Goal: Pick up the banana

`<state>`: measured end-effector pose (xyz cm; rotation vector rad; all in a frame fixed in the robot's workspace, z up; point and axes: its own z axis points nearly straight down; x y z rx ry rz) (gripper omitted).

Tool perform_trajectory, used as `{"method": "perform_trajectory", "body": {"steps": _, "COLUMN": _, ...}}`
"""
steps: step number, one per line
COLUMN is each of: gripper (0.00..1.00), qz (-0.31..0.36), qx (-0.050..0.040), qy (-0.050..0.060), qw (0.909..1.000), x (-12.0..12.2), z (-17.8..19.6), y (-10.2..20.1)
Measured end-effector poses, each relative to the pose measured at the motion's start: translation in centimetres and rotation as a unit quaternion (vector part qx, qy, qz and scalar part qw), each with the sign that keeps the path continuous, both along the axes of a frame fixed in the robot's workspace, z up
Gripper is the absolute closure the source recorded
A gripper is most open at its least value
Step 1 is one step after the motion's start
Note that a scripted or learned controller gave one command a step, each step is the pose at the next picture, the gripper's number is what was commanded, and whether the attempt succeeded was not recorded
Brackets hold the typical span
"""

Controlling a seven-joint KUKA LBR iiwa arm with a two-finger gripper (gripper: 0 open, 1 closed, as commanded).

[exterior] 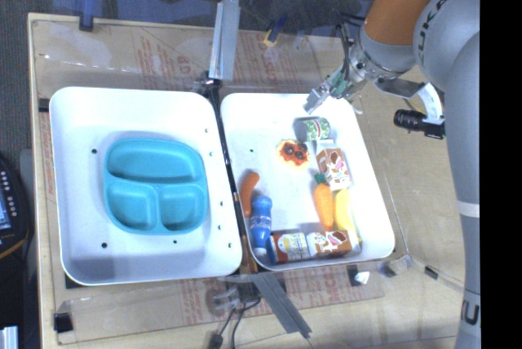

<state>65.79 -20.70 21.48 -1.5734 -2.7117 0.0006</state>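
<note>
Cartons [314, 244] line the right bin's [371, 176] near wall; banana [344, 211] just behind. Pincer [320, 99] hovers over the far rim, grip unreadable; bench [122, 54] shows faint red print.

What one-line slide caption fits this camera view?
Gripper hovers over the right bin's far edge, banana lying untouched near its front.

Gripper [320, 99] hovers over right bin's [371, 176] far edge, above a green can [313, 128]. Banana [343, 212] lies near the bin's right wall, touching a carrot [325, 205] on its left. Carton [333, 165] just beyond them. Blue bottle [260, 227] and sausage [248, 188] by the left wall. Juice box [314, 244] along the near wall. Blue tray [157, 185] sits in left bin [73, 176].
</note>
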Motion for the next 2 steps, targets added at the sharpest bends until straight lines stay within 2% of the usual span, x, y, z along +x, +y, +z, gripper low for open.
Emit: {"method": "perform_trajectory", "body": {"steps": 2, "gripper": 1.00, "qz": 0.080, "qx": 0.0009, "qy": 0.001, "qw": 0.9968, "x": -0.01, "z": -0.14, "y": 0.00}}
